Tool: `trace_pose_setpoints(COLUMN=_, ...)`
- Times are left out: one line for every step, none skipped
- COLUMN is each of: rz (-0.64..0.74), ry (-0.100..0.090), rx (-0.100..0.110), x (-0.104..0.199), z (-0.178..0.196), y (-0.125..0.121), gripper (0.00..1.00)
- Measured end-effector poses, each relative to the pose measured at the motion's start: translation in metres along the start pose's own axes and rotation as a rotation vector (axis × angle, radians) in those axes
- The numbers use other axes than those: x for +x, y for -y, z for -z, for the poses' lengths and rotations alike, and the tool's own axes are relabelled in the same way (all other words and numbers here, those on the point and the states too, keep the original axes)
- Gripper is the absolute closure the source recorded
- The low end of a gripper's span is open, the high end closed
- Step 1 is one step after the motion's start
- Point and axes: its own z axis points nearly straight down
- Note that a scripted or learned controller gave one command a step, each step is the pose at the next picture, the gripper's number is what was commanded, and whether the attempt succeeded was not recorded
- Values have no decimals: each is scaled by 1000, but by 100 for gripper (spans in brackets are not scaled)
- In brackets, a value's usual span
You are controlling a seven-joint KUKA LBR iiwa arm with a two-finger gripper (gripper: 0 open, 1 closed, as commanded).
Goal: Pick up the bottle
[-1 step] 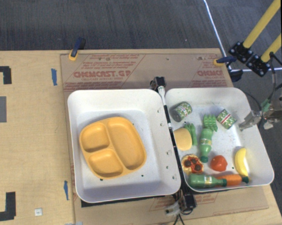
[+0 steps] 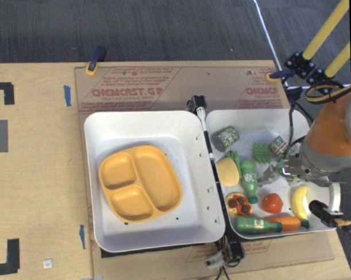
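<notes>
Bottle [image 2: 257, 223] lying flat along near wall of right bin [image 2: 250, 120], green, label up (second, smaller green bottle [image 2: 249, 181] sitting mid-bin, so target ambiguous). Carrot [image 2: 289, 223] touching its right end, pizza slice [image 2: 239, 203] just above, tomato [image 2: 272, 203] near. Crowding making clean grasp awkward, I judge. Gripper [image 2: 278, 168] hovering over bin's middle beside banana [image 2: 300, 201], nothing seen between its tips; apart or together, cannot tell. Yellow tray [image 2: 140, 182] occupying left bin [image 2: 104, 225].

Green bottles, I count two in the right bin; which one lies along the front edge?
The darker green bottle lies flat along the front wall, beside the carrot. The lighter green bottle sits mid-bin, pointing front to back.
</notes>
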Motion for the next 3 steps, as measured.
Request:
trace_pose_setpoints(rz=-473, ry=4, rx=-4, x=35, z=0, y=-8, gripper=0)
trace_pose_setpoints(rz=-888, ry=3, rx=1, x=75, z=-1, y=-52, gripper=0)
trace_pose_setpoints(rz=-727, ry=2, rx=6, x=128, z=97, y=-113, gripper=0)
